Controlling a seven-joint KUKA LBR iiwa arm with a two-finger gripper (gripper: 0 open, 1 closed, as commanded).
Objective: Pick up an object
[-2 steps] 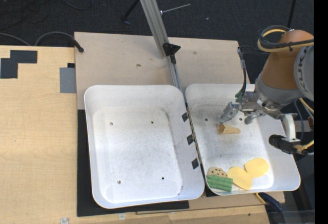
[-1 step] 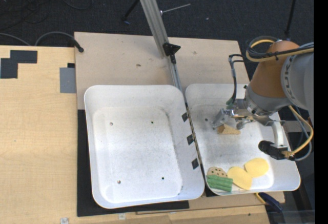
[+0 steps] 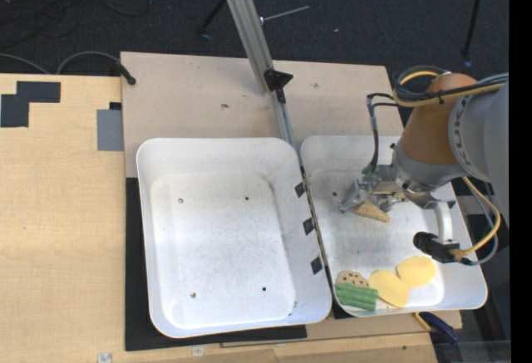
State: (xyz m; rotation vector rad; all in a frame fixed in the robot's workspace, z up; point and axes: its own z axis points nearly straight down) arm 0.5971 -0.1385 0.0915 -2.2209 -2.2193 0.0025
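Note:
In the right bin point(image 3: 332, 155), my gripper point(image 3: 359, 197) is low over the floor near the middle, reaching in from the right. A small tan wedge-shaped piece point(image 3: 374, 212) lies right beside and partly under it. I cannot tell if the two touch. At the bin's front lie two yellow rounded pieces point(image 3: 416, 271) point(image 3: 389, 287), a green ridged piece point(image 3: 357, 297) and a small brown dotted disc point(image 3: 352, 278), all well apart from the gripper.
The left bin point(image 3: 154, 155) lies alongside, with a divider rim and black clips point(image 3: 304, 203) between the two. A slanted aluminium bar point(image 3: 249, 25) rises behind the bins. The arm's grey and orange body point(image 3: 440, 133) overhangs the right bin's back right corner.

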